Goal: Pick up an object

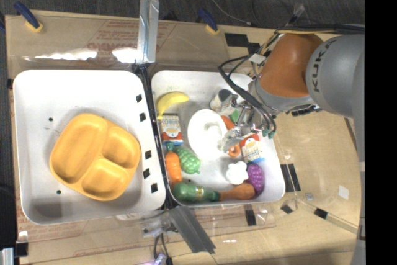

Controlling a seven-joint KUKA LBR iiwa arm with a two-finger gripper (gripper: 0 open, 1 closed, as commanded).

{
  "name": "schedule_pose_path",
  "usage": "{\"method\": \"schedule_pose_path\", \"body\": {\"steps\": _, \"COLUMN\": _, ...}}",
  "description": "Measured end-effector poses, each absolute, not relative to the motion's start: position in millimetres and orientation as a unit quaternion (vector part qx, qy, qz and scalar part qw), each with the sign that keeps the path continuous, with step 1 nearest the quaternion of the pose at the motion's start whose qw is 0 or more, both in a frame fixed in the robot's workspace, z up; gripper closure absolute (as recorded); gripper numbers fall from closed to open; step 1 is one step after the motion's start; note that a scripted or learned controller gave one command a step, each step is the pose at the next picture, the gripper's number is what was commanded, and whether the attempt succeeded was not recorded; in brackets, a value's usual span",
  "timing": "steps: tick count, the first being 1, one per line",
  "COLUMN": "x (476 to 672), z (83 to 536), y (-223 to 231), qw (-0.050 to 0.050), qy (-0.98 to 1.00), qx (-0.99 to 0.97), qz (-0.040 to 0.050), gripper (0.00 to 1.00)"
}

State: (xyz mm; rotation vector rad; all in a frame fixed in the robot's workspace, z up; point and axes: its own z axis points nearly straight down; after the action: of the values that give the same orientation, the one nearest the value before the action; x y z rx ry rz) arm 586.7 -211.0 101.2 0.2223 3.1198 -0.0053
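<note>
The arm (310,71), grey with an orange band, reaches in from the right over the right bin (186,79). The gripper (240,133) hangs low among the items near the bin's middle, wrapped in cables; whether its jaws are open or closed cannot be told, and no item is seen between them.

Right bin contents: a banana (170,100) at the upper left, a small carton (170,128) below it, a white plate (205,130) at the centre just left of the gripper, a carrot (173,167) and a green item (189,161) side by side, a green bottle (189,192) along the lower wall, purple grapes (255,175) at the lower right, and a white flower-shaped piece (236,172) touching the grapes.

Left bin (37,90): one yellow divided tray (95,155), lying tilted near the middle.

Both bins rest on the cardboard-covered surface (322,195).
</note>
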Motion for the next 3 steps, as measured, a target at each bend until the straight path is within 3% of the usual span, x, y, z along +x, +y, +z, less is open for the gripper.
{"method": "schedule_pose_path", "body": {"steps": 1, "x": 581.5, "z": 101, "y": -212, "qw": 0.007, "qy": 0.993, "qx": 0.118, "qz": -0.0012, "gripper": 0.0}}
{"method": "schedule_pose_path", "body": {"steps": 2, "x": 585.4, "z": 119, "y": -214, "qw": 0.013, "qy": 0.993, "qx": 0.116, "qz": -0.0036, "gripper": 1.0}}
{"method": "schedule_pose_path", "body": {"steps": 3, "x": 645.2, "z": 168, "y": -167, "qw": 0.003, "qy": 0.965, "qx": 0.262, "qz": -0.0003, "gripper": 1.0}}
